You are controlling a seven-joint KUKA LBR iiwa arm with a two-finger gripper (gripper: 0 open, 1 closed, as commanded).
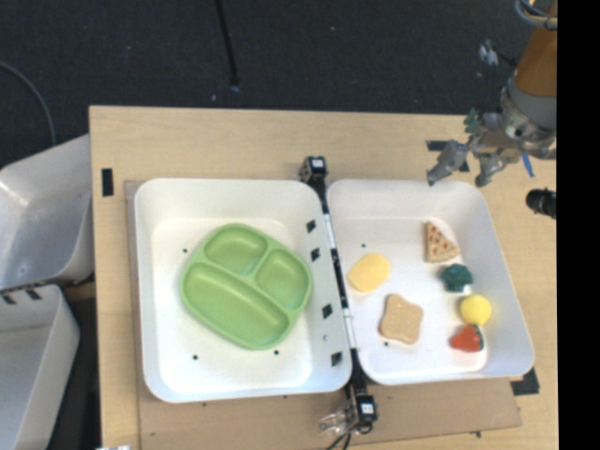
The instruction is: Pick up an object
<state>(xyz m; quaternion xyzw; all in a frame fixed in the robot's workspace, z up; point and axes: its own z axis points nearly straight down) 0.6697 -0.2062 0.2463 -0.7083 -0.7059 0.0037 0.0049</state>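
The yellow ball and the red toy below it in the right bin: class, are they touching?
Cannot tell. In the camera view the yellow ball sits directly above the red toy with no clear gap, but their edges blur together.

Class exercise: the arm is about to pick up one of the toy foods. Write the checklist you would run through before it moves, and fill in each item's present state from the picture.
1. Gripper above the bench, outside the bins: ok.
2. Fingers spread for a grasp: ok.
3. Nothing between the fingers: ok.
4. Targets in the right bin lie apart: pizza slice, yellow round piece and toast ok; yellow ball and red piece look touching, not ok.
5. Green piece graspable shape: cannot tell.
6. Green tray in the left bin, out of the way: ok.
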